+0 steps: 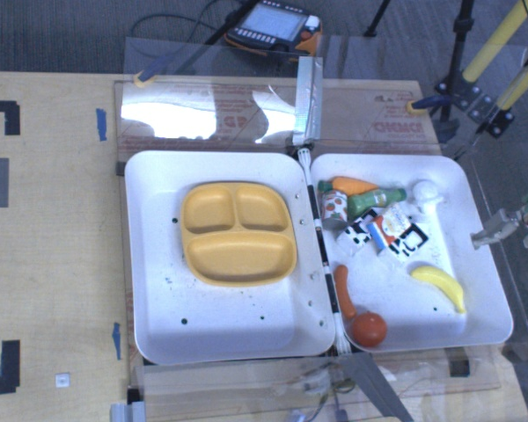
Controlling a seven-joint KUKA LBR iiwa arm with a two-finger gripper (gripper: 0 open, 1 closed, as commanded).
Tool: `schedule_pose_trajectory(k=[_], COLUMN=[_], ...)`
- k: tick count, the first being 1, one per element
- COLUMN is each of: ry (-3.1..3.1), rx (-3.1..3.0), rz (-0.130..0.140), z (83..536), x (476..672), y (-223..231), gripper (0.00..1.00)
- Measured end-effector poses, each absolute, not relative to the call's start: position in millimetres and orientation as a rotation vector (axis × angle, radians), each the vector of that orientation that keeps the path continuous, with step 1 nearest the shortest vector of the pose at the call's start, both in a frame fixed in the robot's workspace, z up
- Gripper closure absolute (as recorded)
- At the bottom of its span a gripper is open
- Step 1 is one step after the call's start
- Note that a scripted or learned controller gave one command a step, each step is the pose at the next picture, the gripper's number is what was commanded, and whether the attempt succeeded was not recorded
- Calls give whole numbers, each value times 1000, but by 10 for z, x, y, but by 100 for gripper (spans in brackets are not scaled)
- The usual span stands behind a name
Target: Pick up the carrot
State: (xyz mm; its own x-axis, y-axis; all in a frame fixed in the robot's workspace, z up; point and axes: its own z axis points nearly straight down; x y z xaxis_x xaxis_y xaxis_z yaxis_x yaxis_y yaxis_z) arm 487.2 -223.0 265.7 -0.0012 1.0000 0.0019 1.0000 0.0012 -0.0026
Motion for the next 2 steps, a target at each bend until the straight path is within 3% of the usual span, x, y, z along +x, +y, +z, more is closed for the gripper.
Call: schedule_pose_trajectory(k=[1,2], ry=[-2377,-2536], rx=[-2051,-1897], rz=[0,-12], z=[1601,1118], x=[5162,5941], y=[-1666,-1331], gripper=[0,0])
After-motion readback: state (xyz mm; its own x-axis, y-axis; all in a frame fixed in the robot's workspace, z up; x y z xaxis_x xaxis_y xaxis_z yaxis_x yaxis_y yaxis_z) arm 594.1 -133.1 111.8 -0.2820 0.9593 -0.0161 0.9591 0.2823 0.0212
